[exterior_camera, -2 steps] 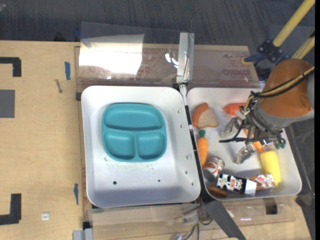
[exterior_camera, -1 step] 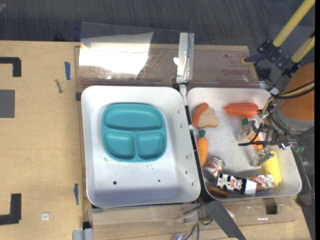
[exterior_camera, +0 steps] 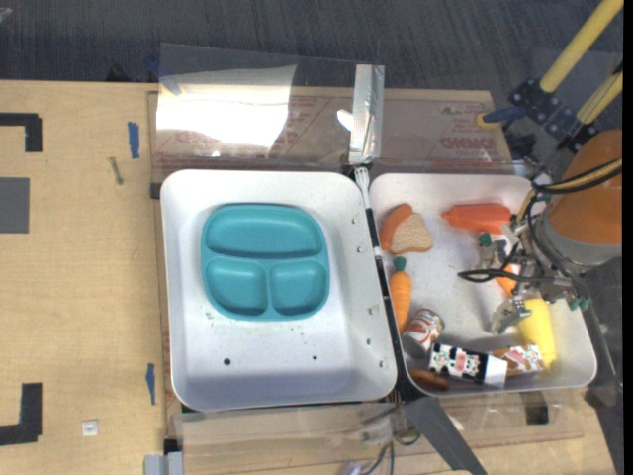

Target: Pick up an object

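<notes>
In the right bin [exterior_camera: 435, 181], the arm reaches in from the right and its pincer [exterior_camera: 516, 290] hangs low over the toys near the bin's right side. Cables and metal parts crowd the spot, so I cannot tell how wide the pincer stands or whether it has anything in it. Nothing can be seen clamped there.

Several candidates lie in this bin. A yellow toy [exterior_camera: 537, 327] sits just beside and below the pincer, closest of all. An orange piece [exterior_camera: 477, 216] lies toward the far wall, a bread slice [exterior_camera: 408, 233] and a carrot [exterior_camera: 400, 295] lie along the left wall, a small can [exterior_camera: 424, 327] rests below the carrot, and a black box [exterior_camera: 459, 363] lies along the near wall. The left bin [exterior_camera: 188, 364] carries a teal tray [exterior_camera: 265, 259], well apart from the arm.

By my reading, the step in hand is the approach or the grasp itself, with the yellow toy the likely target. The next move calls for closing squarely on one item, then lifting straight up clear of its neighbours, the box especially.
</notes>
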Controlling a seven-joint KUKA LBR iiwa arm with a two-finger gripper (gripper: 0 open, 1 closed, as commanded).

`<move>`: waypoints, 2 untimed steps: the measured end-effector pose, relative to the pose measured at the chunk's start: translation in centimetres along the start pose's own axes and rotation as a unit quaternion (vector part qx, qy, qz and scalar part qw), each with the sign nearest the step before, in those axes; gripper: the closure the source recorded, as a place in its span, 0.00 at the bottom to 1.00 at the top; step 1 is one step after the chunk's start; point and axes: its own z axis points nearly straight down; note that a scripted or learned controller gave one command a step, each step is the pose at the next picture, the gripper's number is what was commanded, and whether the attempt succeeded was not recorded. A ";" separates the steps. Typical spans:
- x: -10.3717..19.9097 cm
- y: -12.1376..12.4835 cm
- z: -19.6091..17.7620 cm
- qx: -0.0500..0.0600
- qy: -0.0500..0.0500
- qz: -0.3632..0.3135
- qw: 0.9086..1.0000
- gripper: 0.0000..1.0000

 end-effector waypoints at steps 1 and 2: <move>-0.2 -1.3 0.0 0.000 -0.001 -0.026 1.000 0.00; -0.2 -3.1 0.1 0.000 -0.001 -0.060 0.998 0.00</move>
